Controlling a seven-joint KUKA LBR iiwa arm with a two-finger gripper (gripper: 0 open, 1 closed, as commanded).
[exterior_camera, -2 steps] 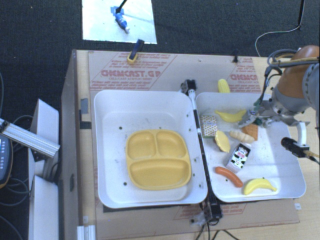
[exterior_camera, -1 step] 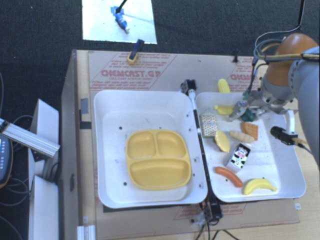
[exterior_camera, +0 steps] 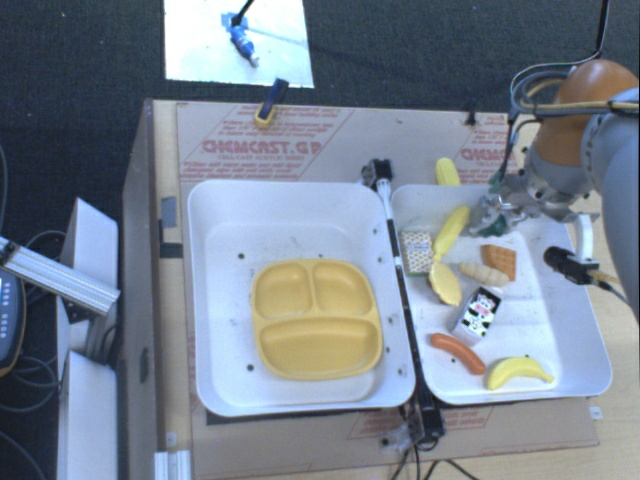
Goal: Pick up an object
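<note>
You have two white bins. The left bin carries one smooth yellow three-compartment plate near its front edge. The right bin holds eight small toys: a curved banana and a glossy red sausage by the front edge, a cow-print carton, an orange waffle piece, a pale box at the left wall, and three yellow pieces. The gripper sits over the bin's back edge; you cannot tell how its jaws stand.

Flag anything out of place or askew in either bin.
One yellow piece sits on the right bin's far rim, not inside with the other toys. The yellow divided plate lies flat in the left bin. Nothing spilled or damaged.
</note>
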